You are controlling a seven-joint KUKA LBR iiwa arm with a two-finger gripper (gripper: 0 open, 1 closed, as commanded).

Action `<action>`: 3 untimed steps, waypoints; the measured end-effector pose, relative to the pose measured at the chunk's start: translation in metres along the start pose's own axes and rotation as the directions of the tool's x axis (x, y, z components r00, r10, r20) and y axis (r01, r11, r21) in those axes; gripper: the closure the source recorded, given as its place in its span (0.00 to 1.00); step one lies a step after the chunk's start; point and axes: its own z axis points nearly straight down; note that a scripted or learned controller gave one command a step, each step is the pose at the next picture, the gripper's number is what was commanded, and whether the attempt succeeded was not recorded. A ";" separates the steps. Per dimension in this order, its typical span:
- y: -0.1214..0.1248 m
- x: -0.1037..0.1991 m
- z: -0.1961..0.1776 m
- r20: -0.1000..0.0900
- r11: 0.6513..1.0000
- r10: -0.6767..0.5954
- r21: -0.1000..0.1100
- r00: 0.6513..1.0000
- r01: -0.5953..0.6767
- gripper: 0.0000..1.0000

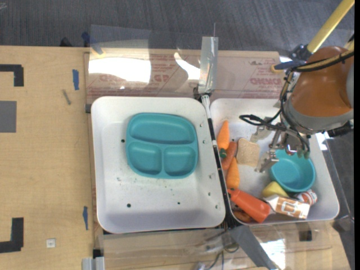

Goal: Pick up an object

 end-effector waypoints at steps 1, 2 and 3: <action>-0.015 0.041 0.056 0.016 0.998 0.060 -0.002 0.998 -0.060 0.00; -0.029 0.073 0.054 0.035 0.994 0.110 -0.002 0.993 -0.110 0.00; -0.106 0.063 0.054 0.028 0.912 -0.411 0.014 0.911 0.411 0.00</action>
